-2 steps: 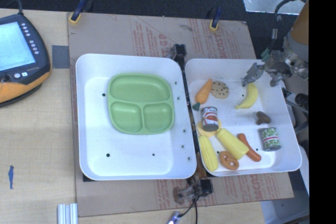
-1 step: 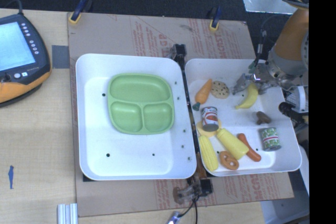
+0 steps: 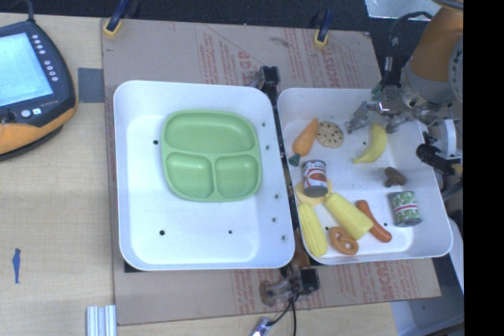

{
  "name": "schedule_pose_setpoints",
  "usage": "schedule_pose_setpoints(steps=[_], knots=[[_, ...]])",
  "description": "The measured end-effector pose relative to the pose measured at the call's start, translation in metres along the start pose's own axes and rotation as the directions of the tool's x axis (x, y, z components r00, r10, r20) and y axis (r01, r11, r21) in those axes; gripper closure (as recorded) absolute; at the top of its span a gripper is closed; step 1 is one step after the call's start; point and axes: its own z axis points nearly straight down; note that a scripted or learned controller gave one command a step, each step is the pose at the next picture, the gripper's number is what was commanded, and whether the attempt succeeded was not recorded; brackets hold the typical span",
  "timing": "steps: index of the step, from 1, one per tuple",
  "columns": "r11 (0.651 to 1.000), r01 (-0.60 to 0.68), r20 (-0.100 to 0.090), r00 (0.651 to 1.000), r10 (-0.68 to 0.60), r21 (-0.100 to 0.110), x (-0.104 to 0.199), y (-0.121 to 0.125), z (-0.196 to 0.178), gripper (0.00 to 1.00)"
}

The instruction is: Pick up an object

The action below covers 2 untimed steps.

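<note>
My gripper point(image 3: 383, 116) hangs over the far part of the right bin point(image 3: 431, 248), with the orange-banded arm coming in from the right. Its fingers are spread open, one on each side of the upper end of a yellow banana point(image 3: 372, 147). The banana lies on the bin floor and I see no grip on it. Left of it are a carrot point(image 3: 305, 136) and a cookie point(image 3: 331, 134). Nearer the front lie a red-labelled can point(image 3: 314, 177), a corn cob point(image 3: 313, 229), a pretzel point(image 3: 342, 240), a sausage point(image 3: 373, 221) and a green can point(image 3: 405, 208).
The left bin point(image 3: 138, 232) holds a green divided plate point(image 3: 211, 155). A small brown piece point(image 3: 394, 177) lies right of the banana. A teach pendant point(image 3: 31, 83) rests at the bench's left edge. Clamps point(image 3: 118, 16) hold the cardboard mat at the back.
</note>
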Motion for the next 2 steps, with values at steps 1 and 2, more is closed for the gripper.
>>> schedule_pose_setpoints(steps=[1, 2], knots=[[1.0, 0.0, 0.0, 1.0, 0.0, 0.002, 0.0, -0.039, -0.033, 0.0], [1.0, 0.0, -0.001, 1.0, 0.0, 0.002, 0.0, 0.0, 0.001, 0.0]])
